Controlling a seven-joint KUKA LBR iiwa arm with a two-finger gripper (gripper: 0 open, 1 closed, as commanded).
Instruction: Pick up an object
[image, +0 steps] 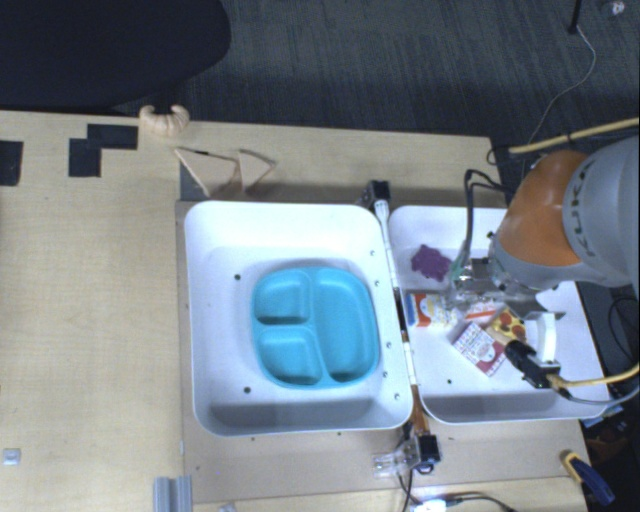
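Packet (478, 345): small flat printed pack, red and white, lying in the right bin (440, 395) just below the end effector (470, 290) and slightly toward the arm side; probably the nearest candidate for the pick.
Handling of packet: likely light and thin, with slick printed faces; flat against the bin floor, so little edge to catch; best taken across its short width, at an edge lifted off the floor if there is one.
Purple lump (431, 262): just above the end effector and away from the arm; looks soft and irregular, probably light and squashable, easier to pinch around its middle.
Second printed piece (432, 310): orange and white, directly beside the end effector on the side away from the arm, near the divider; shape hard to make out.
End effector state: cannot tell whether released, clenched or grasping; tip lost against cables and clutter.
Hidden: part of the right bin floor and perhaps more items covered by the grey wrist and orange band (540, 215).
Cut off: arm body leaves the view past the wrist.
Hard to read: print on the packet; whether packet and neighbouring piece touch or overlap.
Left bin (215, 300): well away from the end effector, holding a blue divided tray (316, 325); rigid, wide, smooth, a poor fit for a pinch.
Counter (90, 330): bare wood further beyond that bin.
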